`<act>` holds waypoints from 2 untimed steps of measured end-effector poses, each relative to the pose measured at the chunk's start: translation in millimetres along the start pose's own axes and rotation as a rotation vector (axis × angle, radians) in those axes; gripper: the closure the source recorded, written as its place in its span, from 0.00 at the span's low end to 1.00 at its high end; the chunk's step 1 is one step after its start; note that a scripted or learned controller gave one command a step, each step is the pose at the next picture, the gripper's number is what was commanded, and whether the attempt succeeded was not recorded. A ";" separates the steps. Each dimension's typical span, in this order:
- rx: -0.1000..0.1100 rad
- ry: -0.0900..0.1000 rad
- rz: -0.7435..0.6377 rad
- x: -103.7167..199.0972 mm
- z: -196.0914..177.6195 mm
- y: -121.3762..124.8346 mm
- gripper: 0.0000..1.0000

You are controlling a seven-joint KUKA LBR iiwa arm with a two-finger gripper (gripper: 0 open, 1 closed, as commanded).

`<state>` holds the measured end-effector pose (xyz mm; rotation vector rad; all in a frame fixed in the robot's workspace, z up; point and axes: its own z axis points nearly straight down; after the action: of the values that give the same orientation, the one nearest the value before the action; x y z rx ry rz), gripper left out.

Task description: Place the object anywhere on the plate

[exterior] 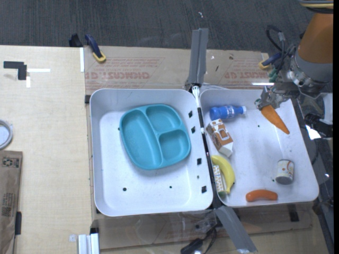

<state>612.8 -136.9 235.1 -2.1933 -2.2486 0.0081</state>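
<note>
We see the gripper (270, 100) at the right bin's (249, 165) upper right corner, fingers pinched on a toy carrot's (276, 118) top (tip slanting toward the right wall), blue divided plate (154, 136) well apart in the left bin (108, 184), open white floor around it.

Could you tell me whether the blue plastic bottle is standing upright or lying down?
Lying down: the blue plastic bottle rests sideways on the right white bin's floor, white cap pointing right.

a blue plate (154, 136), a blue bottle (226, 111), an orange carrot (276, 118), a yellow banana (226, 173), an orange-red sausage (261, 196), two white bins (106, 157), a brown-and-white carton (220, 136).
</note>
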 end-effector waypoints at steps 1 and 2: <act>-0.003 0.003 0.025 66.2 2.5 47.8 1.00; -0.002 0.002 -0.033 183.0 5.2 50.5 1.00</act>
<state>658.7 47.3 229.0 -2.1554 -2.2846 0.0031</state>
